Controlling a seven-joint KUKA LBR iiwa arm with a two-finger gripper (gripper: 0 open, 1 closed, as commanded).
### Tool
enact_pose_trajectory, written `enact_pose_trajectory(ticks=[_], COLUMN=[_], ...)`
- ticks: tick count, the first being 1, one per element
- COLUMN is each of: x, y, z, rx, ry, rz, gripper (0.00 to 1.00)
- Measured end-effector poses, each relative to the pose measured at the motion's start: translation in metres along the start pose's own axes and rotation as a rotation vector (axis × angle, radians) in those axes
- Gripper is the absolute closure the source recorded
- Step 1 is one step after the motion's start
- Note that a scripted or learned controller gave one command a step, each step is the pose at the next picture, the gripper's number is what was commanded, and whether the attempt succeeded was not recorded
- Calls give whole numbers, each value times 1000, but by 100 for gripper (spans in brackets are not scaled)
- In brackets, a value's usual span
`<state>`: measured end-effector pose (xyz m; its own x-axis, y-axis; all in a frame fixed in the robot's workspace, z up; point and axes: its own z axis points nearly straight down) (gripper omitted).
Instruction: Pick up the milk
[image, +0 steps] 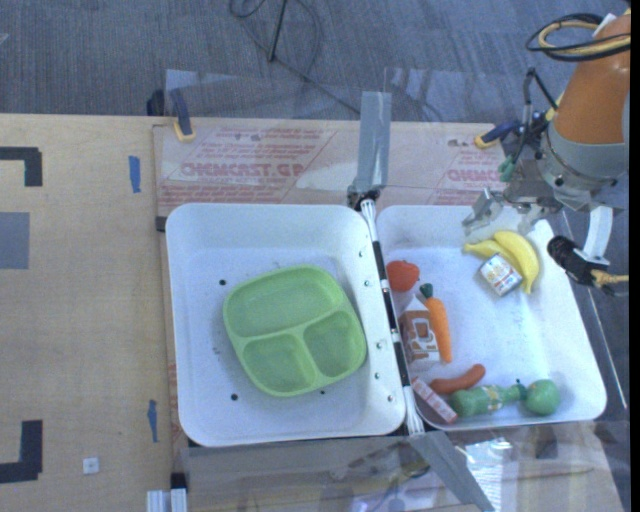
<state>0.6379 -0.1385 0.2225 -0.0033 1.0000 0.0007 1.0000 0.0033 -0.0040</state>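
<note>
The milk (420, 337) looks like a small brown-and-white carton lying flat near the left wall of the right bin (585, 350), with a carrot (437, 320) against its right side. My gripper (503, 212) hangs over the back rim of that bin, above the top end of a banana (518, 254). It stands well up and to the right of the carton. Its fingers are open with nothing between them.
The right bin also holds a small yellow-labelled can (500, 275), a red item (403, 273), a sausage (460, 379), a green bottle (482, 401) and a green apple (542, 397). A green divided plate (292, 330) lies in the left bin (190, 300).
</note>
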Motion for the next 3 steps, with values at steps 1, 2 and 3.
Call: enact_pose_trajectory(ticks=[1, 2, 3], x=[31, 74, 34], y=[-45, -73, -128], z=[134, 40, 110], rx=[-13, -3, -22], ry=[-3, -1, -7], rz=[-263, -460, -623], gripper=[0, 0, 0])
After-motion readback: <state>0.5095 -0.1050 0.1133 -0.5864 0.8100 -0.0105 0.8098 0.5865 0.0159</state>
